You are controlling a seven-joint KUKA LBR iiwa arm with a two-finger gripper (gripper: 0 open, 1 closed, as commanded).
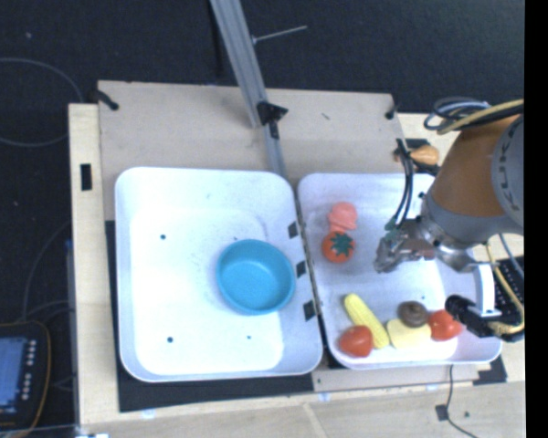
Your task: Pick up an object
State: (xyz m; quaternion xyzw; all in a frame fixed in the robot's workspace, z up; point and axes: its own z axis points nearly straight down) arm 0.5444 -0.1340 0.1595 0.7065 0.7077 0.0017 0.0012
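Hovering over bare floor in the right white bin (365,194), the gripper (390,252), finger state untellable, risks grasping nothing; the red strawberry-like toy (337,247) sits beside.

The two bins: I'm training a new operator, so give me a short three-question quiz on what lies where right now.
1. True or false: the blue bowl sits in the left bin.
2. Which item lies closest to the gripper?
A. the banana
B. the strawberry
C. the bowl
3. Fill in: the pink item lies in the ____ bin, just above the strawberry in the view.

Key: 1 true; 2 B; 3 right.
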